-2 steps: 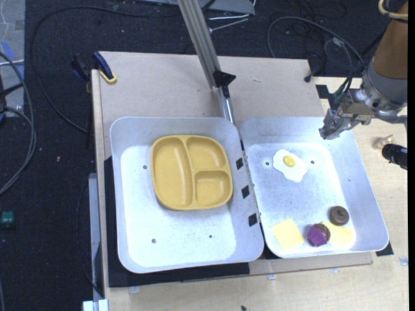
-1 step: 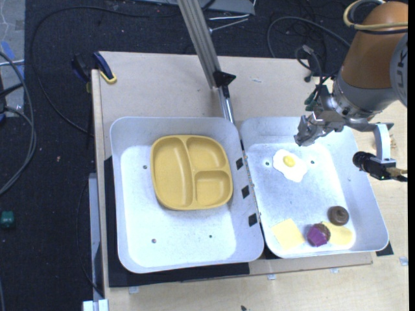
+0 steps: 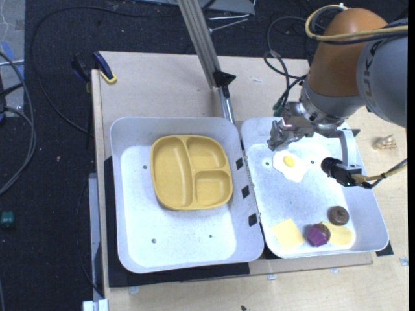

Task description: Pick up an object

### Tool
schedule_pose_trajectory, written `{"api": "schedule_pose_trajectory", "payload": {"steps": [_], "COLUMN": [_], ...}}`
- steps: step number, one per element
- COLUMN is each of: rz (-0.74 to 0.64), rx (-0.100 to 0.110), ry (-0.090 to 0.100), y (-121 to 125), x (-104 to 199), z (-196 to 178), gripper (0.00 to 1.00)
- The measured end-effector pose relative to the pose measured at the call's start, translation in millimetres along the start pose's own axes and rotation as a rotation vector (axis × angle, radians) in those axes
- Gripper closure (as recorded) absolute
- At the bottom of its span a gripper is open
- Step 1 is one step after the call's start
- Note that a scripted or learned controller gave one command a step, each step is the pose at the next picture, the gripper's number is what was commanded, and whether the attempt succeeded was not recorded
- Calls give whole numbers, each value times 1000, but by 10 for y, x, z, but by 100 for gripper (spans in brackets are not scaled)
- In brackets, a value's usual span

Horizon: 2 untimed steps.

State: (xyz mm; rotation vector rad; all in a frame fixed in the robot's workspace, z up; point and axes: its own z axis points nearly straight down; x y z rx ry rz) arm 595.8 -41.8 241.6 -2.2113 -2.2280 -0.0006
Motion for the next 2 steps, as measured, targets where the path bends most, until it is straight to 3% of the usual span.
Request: {"api": "schedule_pose_trajectory", "payload": {"steps": [2], "rz": [2], "rx": [0], "ry": [-1], "y": [100], "x": [1062], "z": [107], "gripper": [100]}}
